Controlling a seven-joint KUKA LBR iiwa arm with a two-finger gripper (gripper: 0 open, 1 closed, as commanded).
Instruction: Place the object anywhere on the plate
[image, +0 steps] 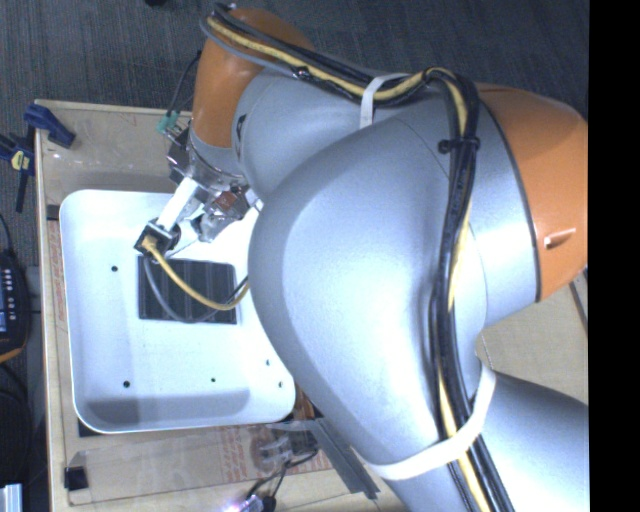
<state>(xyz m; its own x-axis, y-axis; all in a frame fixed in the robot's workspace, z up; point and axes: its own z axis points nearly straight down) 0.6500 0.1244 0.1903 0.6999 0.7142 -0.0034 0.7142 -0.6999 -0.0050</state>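
Arm (400, 270): covers most of your view, reaching left over the bin (100, 300). Gripper (205, 215): above the bin's upper part, beside a dark rectangle (190, 295); you cannot tell its grip. Object, plate: not identifiable.

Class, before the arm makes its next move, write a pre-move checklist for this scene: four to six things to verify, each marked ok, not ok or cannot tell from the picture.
1. Gripper is over the white bin: ok.
2. An object is seen between its fingers: cannot tell; the tip is small and cluttered.
3. Plate located: cannot tell; a dark rectangular panel lies in the bin, but whether it is the plate is unclear.
4. Yellow cable is free of the landing spot: not ok; it loops across the panel.
5. Second bin visible: not ok; the arm blocks it.
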